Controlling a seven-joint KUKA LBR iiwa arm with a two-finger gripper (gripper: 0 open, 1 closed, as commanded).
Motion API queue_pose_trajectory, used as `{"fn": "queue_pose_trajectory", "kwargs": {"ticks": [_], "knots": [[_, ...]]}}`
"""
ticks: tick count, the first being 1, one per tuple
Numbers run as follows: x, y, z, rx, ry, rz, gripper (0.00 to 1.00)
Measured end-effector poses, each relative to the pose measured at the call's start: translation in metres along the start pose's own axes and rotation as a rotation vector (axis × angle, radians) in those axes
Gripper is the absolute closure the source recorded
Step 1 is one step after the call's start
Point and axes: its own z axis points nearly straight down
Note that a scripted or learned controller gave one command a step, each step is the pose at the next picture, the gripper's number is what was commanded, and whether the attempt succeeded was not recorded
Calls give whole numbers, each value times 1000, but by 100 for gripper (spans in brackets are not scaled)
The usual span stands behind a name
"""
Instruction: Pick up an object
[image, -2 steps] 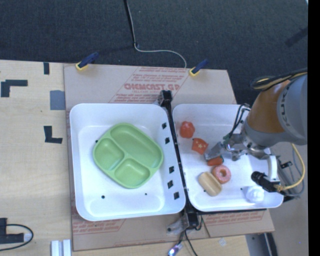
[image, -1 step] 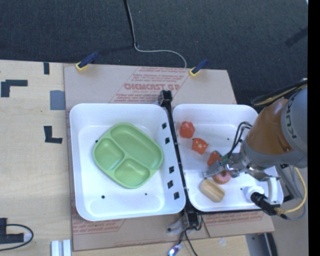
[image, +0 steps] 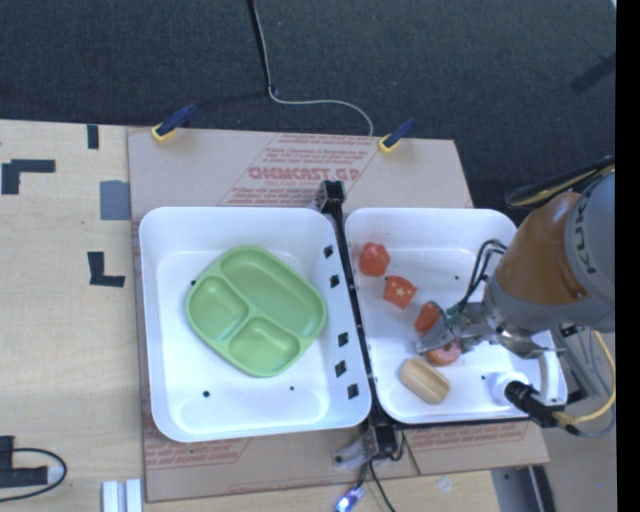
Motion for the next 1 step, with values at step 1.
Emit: {"fn": "queue_pose_trajectory", "kwargs": {"ticks": [1], "knots": [[112,27,-95,-9,6,-14,100]]}}
